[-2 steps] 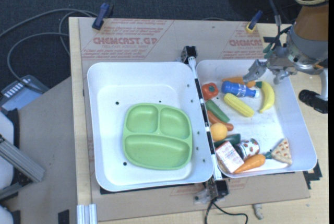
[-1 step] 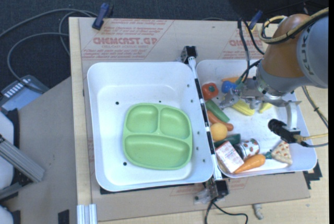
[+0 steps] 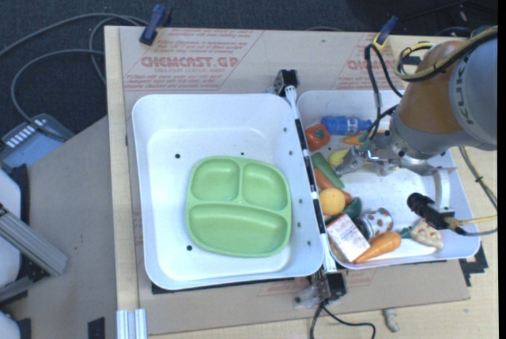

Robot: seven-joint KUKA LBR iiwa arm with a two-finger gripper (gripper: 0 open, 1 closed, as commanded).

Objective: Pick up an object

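Objects for picking lay heaped in the right bin (image 3: 466,249): a blue bottle (image 3: 345,125) at twelve o'clock, a yellow lemon (image 3: 333,201) at nine, a carrot (image 3: 378,245) at six. The gripper (image 3: 365,156) hovered low near the bottle, nothing visibly held; whether it was parted could not be told. At nine o'clock, the left bin (image 3: 158,140) held a green tray (image 3: 238,205). Picking remained undone.

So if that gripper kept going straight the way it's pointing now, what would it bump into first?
The gripper points toward the left side of the right bin. It would probably meet the yellow toy just ahead of it first, then the green vegetable. Depth is hard to judge from this slanted view.
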